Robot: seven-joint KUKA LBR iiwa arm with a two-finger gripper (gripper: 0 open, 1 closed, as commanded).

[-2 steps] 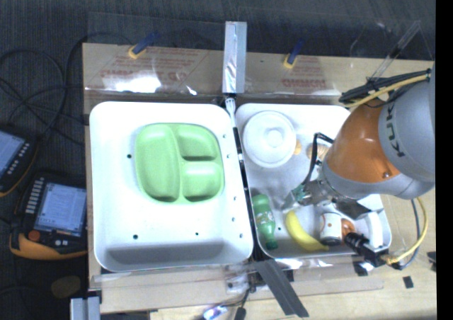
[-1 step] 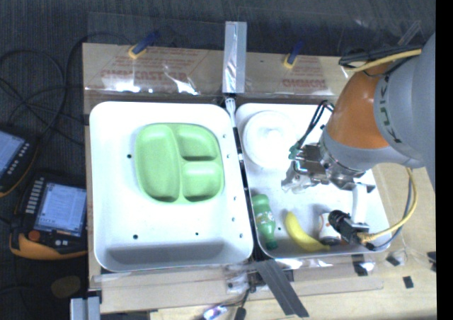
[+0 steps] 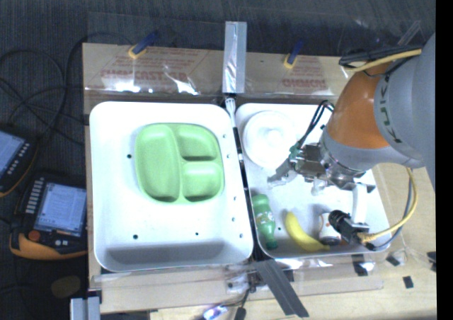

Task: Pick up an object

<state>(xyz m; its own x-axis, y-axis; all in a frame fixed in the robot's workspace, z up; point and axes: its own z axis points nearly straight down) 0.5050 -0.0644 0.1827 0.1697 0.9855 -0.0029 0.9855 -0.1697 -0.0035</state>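
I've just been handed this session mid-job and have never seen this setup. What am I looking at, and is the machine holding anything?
This is a single picture from one fixed camera above the bench, looking down at a slant. The large grey and orange shape on the right is a robot arm reaching in. Its gripper, the part that grabs things, hangs over the right bin. Two shallow white bins sit side by side. The left bin holds a green divided plate. The right bin holds a white round dish at the back, and a green bottle and a banana near the front. I can see nothing in the gripper, so treat the pick as not yet done.
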